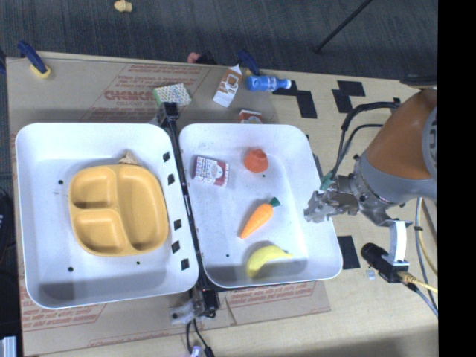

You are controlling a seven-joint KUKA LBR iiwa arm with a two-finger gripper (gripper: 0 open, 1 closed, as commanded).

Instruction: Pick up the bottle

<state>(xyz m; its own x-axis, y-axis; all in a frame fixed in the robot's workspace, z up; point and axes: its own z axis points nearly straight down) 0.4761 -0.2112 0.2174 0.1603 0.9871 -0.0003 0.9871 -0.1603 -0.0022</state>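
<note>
The small blue plastic bottle (pixel 264 84) is lying light and slippery, best pinched mid-body; the metal gripper (pixel 318 207) is showing no readable state.

The left bin (pixel 30 199) holds a yellow divided tray (pixel 117 208). In the right bin (pixel 312 162) lie a small red carton (pixel 210 170), an orange cup (pixel 256 160), a carrot (pixel 257 218) and, nearest, a banana (pixel 264 259).

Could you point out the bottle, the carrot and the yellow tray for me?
bottle (pixel 262 83): camera view, middle of its blue body.
carrot (pixel 256 220): camera view, middle of its orange body.
yellow tray (pixel 119 208): camera view, centre divider.
</note>
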